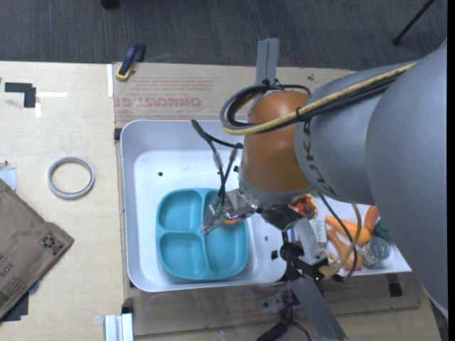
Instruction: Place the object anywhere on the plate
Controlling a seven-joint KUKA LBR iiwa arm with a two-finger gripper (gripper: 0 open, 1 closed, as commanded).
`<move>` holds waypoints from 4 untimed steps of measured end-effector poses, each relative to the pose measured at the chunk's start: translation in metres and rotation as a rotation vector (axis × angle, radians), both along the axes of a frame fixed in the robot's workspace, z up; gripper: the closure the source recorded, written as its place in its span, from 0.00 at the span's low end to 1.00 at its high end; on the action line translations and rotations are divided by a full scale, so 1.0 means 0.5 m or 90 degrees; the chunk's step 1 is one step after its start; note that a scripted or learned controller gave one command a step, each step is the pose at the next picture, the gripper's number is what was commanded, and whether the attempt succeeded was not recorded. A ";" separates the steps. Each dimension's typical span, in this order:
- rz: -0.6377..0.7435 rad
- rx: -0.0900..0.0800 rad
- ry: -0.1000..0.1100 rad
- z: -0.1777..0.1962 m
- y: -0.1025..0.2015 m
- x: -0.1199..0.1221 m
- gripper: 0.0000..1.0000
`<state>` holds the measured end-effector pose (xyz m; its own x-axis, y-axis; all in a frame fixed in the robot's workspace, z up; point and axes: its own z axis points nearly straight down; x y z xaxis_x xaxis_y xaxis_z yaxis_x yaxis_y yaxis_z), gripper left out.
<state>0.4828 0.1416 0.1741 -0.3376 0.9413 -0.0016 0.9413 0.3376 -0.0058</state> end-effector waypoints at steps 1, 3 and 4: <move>0.000 0.000 0.000 0.000 0.000 0.000 0.00; 0.000 0.000 0.000 0.000 0.000 0.000 0.00; 0.000 0.000 0.000 0.000 0.000 0.000 0.00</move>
<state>0.4828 0.1416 0.1741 -0.3376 0.9413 -0.0016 0.9413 0.3376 -0.0059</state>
